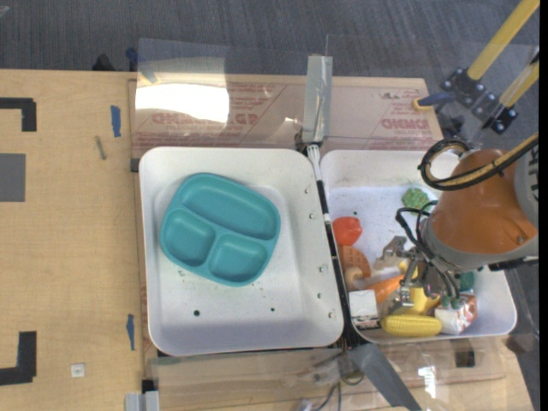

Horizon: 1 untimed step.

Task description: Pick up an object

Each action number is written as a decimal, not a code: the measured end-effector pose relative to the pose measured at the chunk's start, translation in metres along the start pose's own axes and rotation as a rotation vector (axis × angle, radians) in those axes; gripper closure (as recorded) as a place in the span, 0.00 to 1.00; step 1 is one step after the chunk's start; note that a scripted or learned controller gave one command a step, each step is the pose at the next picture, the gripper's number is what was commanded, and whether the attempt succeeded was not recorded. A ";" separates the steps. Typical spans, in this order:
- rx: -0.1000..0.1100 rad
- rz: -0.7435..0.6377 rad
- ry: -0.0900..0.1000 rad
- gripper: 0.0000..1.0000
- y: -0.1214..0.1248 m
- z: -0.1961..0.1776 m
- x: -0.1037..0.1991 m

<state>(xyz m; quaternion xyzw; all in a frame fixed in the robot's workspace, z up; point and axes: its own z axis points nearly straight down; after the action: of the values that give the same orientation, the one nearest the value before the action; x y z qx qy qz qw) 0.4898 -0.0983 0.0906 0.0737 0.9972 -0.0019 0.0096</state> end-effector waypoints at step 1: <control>-0.001 -0.003 -0.013 1.00 0.002 -0.012 -0.004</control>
<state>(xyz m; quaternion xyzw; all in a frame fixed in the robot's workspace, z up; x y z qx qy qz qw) 0.4937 -0.0972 0.1029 0.0721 0.9973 -0.0018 0.0161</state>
